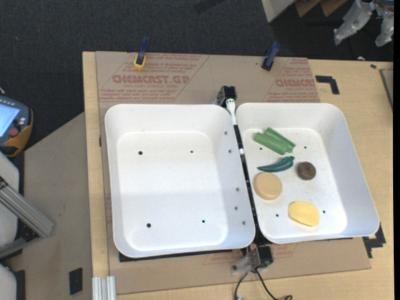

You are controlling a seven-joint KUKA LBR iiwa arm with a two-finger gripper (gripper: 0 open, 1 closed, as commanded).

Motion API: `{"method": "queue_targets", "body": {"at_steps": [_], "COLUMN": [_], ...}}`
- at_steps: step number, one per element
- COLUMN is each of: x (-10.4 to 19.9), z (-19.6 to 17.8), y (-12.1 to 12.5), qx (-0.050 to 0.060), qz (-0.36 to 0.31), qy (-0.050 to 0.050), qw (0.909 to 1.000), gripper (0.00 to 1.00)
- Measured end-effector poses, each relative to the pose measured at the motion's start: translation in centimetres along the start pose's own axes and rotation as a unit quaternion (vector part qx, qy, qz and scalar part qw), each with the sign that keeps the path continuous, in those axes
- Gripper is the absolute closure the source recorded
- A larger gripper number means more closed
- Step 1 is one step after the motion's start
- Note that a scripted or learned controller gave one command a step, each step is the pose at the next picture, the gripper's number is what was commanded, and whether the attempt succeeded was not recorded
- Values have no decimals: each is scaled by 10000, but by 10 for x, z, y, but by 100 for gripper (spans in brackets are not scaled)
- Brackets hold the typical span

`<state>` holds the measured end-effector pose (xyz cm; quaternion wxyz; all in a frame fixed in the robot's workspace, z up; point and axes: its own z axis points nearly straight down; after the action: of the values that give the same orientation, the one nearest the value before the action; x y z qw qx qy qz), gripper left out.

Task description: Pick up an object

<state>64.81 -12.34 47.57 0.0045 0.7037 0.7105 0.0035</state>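
Bench (187, 74): brown board carrying both bins; two clamps at the far edge, a yellow-and-blue clamp (141, 56) toward 11 o'clock and a blue clamp (271, 55) toward 1 o'clock, likely there to pin the board in place.
Left bin (125, 120): white and shallow, dotted with small dark holes; probably the drop-off side.
Divider (239, 149): dark strip where the two bins meet, running from 12 to 6 o'clock.
Right bin (340, 120): white, holding all five candidates, loosely spread and mostly apart, which should leave finger room around each.
Tan disc (268, 185): at 9 o'clock in the right bin, near the divider.
Green block (274, 140): ribbed, lying slantwise toward 11 o'clock.
Green pepper (277, 164): curved, dark, near the bin's centre, just above the tan disc.
Yellow piece (304, 214): at 6 o'clock, lying flat.
Brown round (305, 170): at 3 o'clock from the pepper, small and dark.
End effector: state cannot be told.
Stage: judged as the outset, nothing lifted yet.
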Motion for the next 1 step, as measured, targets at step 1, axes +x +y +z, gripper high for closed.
{"method": "queue_targets", "body": {"at_steps": [1], "x": [61], "z": [-7], "y": [-21], "qx": [56], "qz": [15], "qy": [16], "qw": [10000], "gripper": [0]}}
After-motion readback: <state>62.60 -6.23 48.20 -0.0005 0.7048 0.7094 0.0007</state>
